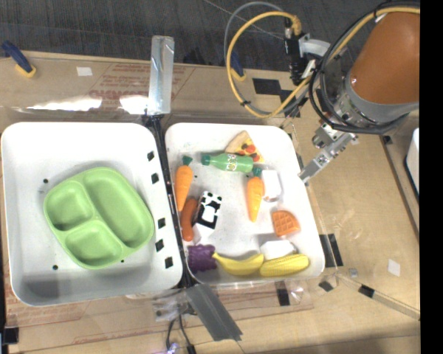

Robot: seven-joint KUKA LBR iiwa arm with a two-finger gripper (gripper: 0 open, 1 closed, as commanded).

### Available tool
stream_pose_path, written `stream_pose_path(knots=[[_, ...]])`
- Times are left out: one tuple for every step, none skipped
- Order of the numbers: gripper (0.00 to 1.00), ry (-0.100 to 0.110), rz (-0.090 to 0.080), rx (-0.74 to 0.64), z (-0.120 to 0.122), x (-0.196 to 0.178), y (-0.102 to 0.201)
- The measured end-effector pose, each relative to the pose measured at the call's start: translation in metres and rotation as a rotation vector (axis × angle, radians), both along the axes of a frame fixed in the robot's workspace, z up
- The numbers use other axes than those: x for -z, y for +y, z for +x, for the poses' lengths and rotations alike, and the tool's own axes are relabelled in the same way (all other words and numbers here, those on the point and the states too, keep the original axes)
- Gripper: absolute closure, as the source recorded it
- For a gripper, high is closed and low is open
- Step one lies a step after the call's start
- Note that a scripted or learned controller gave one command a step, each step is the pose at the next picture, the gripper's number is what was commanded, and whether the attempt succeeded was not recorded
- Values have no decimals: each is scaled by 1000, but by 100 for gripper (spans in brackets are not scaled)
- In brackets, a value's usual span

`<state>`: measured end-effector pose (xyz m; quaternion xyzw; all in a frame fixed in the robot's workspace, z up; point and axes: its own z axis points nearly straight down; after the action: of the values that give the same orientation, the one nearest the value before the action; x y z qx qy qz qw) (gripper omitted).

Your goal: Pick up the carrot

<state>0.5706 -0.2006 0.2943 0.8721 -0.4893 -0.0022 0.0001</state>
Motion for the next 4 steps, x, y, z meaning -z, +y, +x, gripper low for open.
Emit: stream_pose_path(knots=[[100,-1,0,-176,-94,1,10],[100,-7,1,-475,-72,22,-1],[100,-12,-1,-715,-5,-25,-6],[100,-9,3,-827,-54,-8,-8]])
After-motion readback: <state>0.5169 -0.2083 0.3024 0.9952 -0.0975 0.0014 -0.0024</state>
